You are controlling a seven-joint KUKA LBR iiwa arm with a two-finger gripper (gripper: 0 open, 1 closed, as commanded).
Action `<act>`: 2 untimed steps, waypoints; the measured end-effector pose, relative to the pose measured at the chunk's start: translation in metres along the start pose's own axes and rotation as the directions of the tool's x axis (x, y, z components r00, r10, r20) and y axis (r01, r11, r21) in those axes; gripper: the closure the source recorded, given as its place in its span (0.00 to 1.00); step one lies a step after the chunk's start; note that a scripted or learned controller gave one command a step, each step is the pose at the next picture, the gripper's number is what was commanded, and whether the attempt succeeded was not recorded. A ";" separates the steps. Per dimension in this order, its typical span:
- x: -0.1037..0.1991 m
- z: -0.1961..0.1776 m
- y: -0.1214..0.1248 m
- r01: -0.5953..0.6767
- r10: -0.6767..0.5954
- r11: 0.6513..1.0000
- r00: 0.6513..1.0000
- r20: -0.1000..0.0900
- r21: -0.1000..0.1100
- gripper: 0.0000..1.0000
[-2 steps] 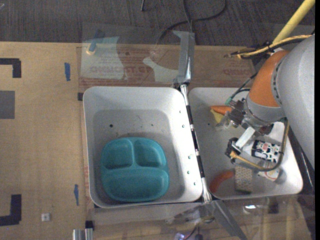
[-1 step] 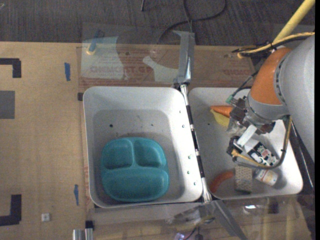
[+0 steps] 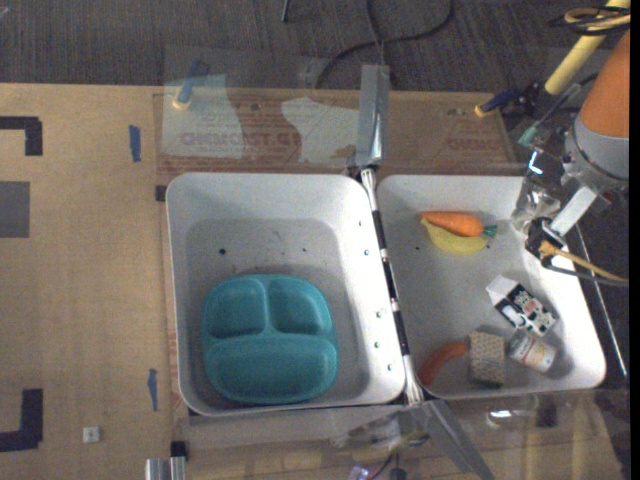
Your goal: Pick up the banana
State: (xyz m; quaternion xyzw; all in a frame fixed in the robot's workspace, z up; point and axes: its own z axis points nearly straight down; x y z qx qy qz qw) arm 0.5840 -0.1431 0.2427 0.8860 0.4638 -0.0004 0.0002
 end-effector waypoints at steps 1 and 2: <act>0.002 0.000 -0.001 0.003 -0.003 1.000 1.000 0.000 0.001 0.00; 0.046 0.141 0.003 -0.166 0.166 0.986 0.986 0.000 0.001 0.00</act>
